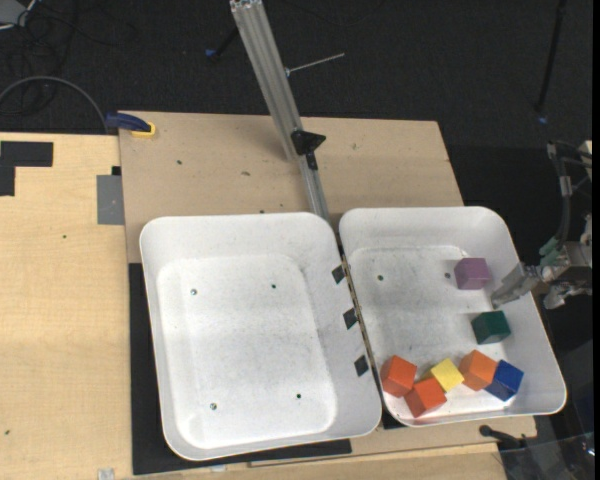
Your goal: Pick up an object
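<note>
Your bench (280, 158) carried two white bins, the right bin (420, 230) holding a purple block (471, 273), and the hand (510, 290) hovered at its rim, grip state unclear, so a descent risked striking that rim.

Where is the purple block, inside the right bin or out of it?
Inside. The purple block rests on the floor of the right bin, near its far right side, apart from the other blocks.
</note>
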{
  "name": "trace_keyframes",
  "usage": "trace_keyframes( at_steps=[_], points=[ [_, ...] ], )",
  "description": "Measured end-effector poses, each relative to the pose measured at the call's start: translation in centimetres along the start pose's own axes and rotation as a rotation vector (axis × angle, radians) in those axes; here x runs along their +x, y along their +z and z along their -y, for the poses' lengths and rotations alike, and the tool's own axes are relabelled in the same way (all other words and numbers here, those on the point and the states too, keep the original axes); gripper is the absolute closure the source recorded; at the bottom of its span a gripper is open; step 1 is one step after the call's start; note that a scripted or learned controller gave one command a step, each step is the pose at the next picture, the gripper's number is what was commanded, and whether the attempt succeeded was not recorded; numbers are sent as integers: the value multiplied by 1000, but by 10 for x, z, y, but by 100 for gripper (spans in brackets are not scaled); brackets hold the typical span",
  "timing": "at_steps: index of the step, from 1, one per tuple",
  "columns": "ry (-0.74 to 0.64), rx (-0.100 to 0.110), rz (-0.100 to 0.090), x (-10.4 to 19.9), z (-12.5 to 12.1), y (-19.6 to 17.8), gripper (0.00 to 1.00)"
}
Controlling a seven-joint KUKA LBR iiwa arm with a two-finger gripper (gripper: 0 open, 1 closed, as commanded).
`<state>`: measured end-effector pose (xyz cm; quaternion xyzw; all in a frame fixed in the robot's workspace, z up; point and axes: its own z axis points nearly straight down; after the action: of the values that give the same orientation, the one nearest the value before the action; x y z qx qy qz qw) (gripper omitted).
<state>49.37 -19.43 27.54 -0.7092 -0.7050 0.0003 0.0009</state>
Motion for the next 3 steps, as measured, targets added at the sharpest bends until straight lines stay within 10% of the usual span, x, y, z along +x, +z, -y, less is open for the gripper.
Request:
trace_keyframes(
  at_steps=[2,3],
  points=[
    [-3,4,-1,-11,-5,19,0],
    [-9,-3,1,17,-118,187,0]
  ],
)
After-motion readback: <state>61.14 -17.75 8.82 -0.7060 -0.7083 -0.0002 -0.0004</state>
